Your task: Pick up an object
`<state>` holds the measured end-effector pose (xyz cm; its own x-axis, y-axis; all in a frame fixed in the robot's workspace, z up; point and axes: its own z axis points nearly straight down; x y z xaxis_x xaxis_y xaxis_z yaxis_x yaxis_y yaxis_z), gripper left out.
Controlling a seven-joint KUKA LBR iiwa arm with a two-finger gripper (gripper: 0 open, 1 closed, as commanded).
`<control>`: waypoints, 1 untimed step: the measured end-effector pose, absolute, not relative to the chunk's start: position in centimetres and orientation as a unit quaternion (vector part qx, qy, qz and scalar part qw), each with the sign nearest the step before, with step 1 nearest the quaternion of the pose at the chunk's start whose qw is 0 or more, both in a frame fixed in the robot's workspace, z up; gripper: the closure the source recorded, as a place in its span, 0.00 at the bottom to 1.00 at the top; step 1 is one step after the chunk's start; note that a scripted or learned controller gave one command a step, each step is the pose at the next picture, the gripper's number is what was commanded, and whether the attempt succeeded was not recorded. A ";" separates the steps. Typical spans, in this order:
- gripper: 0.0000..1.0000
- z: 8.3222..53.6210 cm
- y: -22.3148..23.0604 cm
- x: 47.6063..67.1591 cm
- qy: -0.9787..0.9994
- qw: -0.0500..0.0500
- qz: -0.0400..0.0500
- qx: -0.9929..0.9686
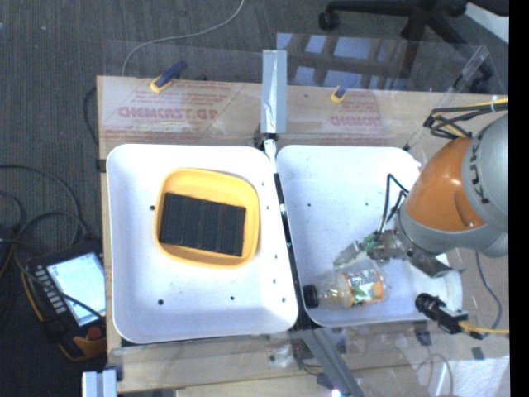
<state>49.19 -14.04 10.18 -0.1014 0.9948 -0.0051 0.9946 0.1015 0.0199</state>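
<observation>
Over in the left bin (132, 304) sat a shallow yellow dish (208, 218), and flat inside it lay a dark ribbed rectangular pad (203, 225), square to the dish walls. Behind the bins ran a clear plastic sheet (190, 114) with red lettering, pinned by a yellow and blue clamp (168, 75) at its far left. Down on the carpet (50, 48), left of the bench, a handheld pendant (70, 292) glowed, its cables curling nearby.
</observation>
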 end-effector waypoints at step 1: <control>0.00 9.2 -14.7 48.9 0.751 0.005 0.004 0.660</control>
<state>48.91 -14.67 9.20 -0.1285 0.9917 -0.0013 0.9916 0.1285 0.0127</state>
